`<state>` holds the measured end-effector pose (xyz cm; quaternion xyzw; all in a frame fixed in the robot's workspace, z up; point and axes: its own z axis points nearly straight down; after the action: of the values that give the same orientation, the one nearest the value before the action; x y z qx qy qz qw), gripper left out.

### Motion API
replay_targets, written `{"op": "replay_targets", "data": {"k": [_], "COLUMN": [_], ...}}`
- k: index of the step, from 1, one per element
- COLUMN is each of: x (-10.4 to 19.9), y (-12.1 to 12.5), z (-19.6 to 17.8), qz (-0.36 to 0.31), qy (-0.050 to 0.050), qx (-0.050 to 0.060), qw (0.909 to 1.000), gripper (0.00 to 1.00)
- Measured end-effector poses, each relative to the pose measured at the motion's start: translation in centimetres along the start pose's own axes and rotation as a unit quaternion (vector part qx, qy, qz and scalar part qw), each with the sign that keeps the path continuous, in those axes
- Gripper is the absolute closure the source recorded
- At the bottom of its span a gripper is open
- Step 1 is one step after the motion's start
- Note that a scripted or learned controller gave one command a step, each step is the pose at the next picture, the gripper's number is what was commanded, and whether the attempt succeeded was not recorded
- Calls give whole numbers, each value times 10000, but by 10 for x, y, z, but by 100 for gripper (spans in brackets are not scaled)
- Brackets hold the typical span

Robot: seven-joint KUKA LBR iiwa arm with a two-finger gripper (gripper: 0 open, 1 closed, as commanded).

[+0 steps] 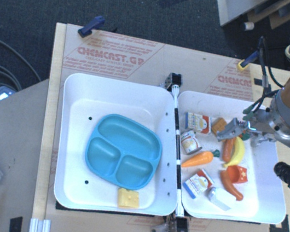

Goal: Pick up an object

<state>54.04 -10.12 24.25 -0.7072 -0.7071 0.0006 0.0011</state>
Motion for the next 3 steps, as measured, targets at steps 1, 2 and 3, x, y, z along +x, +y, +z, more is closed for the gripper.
{"op": "replay_targets", "data": {"k": [1,2,3], "x": [-49,-51,-51], "y": [32,108,109], "z": [99,153,143], "qz": [6,-3,-8], "qy": [2,-13,-13], "qx": [10,-57,-71], "qw": [10000,10000,10000], "gripper": [0,0,100]}}
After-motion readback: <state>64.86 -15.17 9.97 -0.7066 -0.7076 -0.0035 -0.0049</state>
